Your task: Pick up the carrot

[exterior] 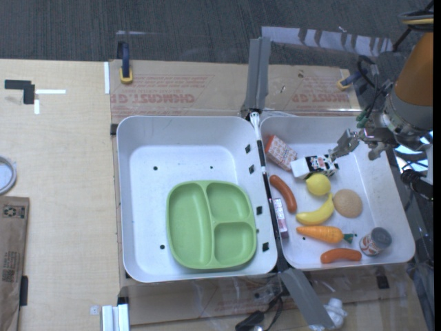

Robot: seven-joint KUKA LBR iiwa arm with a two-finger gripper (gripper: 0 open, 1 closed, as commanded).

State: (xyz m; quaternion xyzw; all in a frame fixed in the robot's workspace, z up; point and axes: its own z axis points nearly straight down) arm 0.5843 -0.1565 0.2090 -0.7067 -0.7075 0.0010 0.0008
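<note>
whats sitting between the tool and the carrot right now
In the camera view, the lemon and the banana lie between the tool and the carrot, with the round brown item just to the side.

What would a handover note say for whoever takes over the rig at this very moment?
Hand: over the right bin's far right corner, holding nothing visible.
Carrot: lying in the right bin near its front, below the banana and above another orange piece.
Green plate: in the left bin.
Done: nothing yet.
Left: move to the carrot, grasp, lift.
</note>
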